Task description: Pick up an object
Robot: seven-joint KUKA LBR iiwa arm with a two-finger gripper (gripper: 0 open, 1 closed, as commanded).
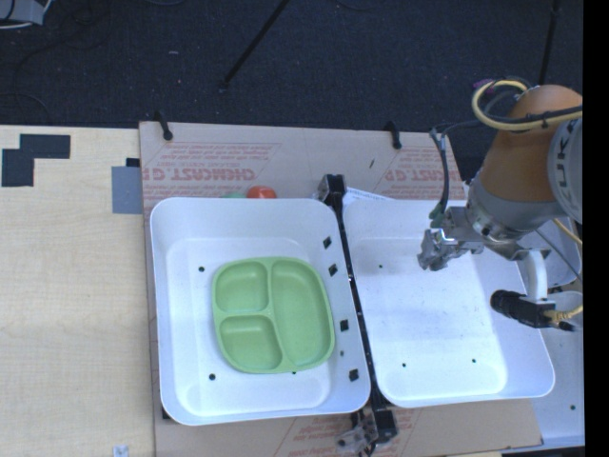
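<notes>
Reaching in from the right over the right bin (447, 350), grey arm (519, 174) bent down, orange band above the wrist. Beside that bin, left bin (176, 255) holding a green divided plate (273, 314) at its middle. Gripper (436, 253) low over the right bin's upper part, well apart from the plate; fingers too small and dark to read, state impossible to tell. Beyond the left bin's far rim, small orange object (261, 193), half hidden.

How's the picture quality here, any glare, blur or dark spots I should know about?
In the camera view, the two white bins are bright and nearly washed out, the green tray reads clearly, the gripper looks soft and slightly blurred, and the floor beyond the bench is very dark.
</notes>
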